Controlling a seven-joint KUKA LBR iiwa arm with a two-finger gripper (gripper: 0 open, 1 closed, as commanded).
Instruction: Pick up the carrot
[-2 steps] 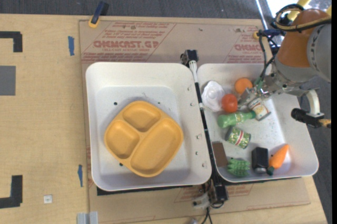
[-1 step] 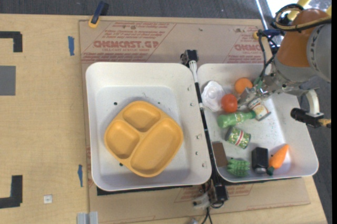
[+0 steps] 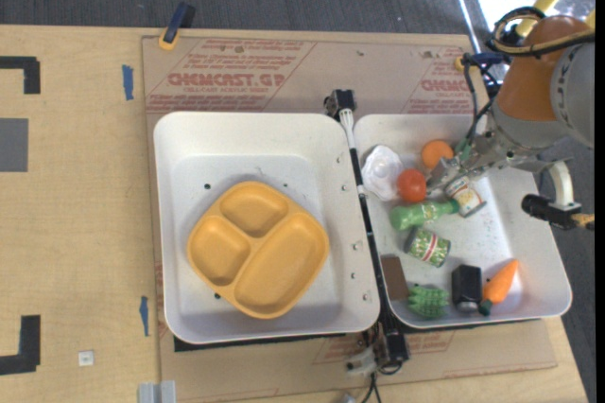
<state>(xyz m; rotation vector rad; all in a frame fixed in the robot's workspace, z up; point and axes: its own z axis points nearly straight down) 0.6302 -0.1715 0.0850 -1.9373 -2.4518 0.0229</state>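
Observation:
The carrot (image 3: 501,281) is orange with a green tip. It lies in the right bin (image 3: 544,245) at the near right corner, beside a black object (image 3: 466,286). My gripper (image 3: 451,172) hangs low over the middle of that bin's far half, well away from the carrot. It sits between an orange ball (image 3: 437,152) and a small labelled jar (image 3: 466,196). Nothing shows in its grasp.
The right bin also holds a red tomato (image 3: 412,186), a white crumpled item (image 3: 380,169), a green vegetable (image 3: 423,214), a green can (image 3: 427,246), a brown block (image 3: 393,275) and a green leafy toy (image 3: 426,300). A yellow divided plate (image 3: 257,248) lies in the left bin (image 3: 189,146).

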